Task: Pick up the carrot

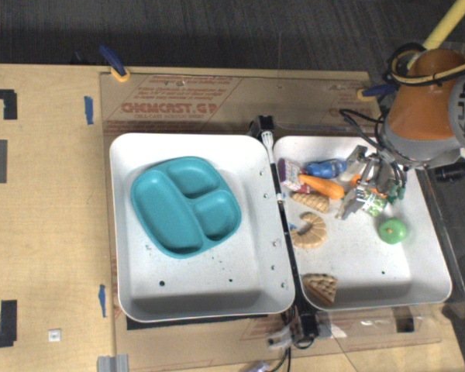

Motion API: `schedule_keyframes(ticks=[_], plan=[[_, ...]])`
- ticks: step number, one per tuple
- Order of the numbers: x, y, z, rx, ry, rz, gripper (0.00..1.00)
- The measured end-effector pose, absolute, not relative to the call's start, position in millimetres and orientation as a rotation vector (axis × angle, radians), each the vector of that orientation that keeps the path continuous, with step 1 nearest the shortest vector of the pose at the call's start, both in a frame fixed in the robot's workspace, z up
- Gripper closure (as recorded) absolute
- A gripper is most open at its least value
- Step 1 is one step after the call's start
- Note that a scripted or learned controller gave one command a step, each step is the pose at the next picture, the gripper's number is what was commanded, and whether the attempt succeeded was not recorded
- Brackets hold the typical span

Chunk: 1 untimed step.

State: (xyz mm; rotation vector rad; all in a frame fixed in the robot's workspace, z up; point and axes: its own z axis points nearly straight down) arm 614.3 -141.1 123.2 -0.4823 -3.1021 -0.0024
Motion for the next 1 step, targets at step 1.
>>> schedule_keyframes(ticks=[1], plan=[[610.3, -197.9, 88.4, -0.681, -3.076, -0.001, 0.0]])
